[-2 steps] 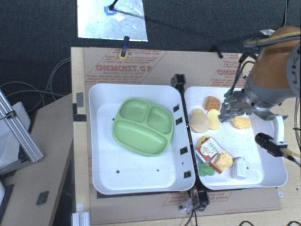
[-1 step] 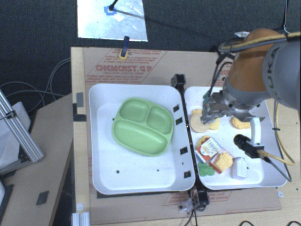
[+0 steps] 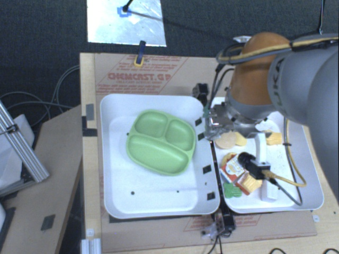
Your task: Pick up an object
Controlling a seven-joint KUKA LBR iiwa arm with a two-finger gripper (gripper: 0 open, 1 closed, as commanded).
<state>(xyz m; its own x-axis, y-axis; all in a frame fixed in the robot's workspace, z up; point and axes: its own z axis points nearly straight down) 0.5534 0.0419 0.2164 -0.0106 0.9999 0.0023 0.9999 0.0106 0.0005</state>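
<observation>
Claw (image 3: 218,127): hanging over the right bin's (image 3: 312,194) near-left rim; its state cannot be told.

Tan disc (image 3: 229,139): lying just at five o'clock of the claw. Probably light, stiff, thin; take by the edges.

Small clutter (image 3: 241,176): piling up further at five o'clock.

Green tray (image 3: 161,142): sitting at nine o'clock, in the left bin (image 3: 114,194). Likely rigid, slippery; pinch a rim.

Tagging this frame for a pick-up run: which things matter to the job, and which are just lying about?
Job:
- pile of small mixed items in right white bin
- grey arm's tool

Lying about:
- green three-compartment plastic tray in left white bin
- silver sheet
</observation>
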